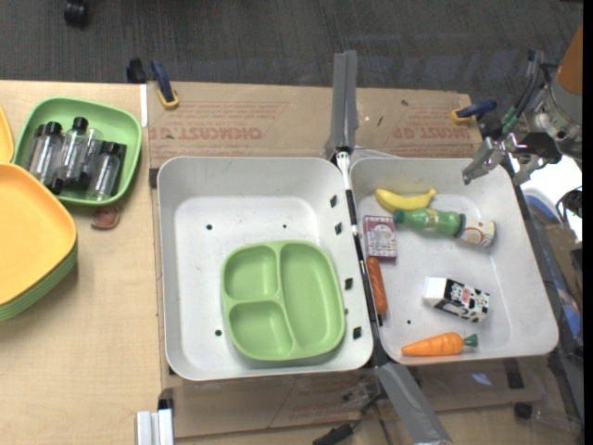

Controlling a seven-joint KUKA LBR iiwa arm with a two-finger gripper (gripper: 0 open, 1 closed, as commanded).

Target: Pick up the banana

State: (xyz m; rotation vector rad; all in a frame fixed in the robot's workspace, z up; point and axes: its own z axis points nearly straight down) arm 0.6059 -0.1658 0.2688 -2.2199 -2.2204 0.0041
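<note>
While the gripper [484, 160] hangs over the right bin's [540, 327] back right corner, fingers apart and holding nothing, the banana [405, 198] lies near the back edge; the arm [567, 82] is cut off.

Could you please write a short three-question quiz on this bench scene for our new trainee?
1. True or false: the banana lies in the right bin.
2. Which item lies right beside the banana? A) carrot B) green bottle C) milk carton
3. Fill in: the green divided tray sits in the ___ bin.

Key:
1. True.
2. B; the green bottle lies just below the banana in the view.
3. Left; the gripper hovers at the right bin's far corner.
</note>
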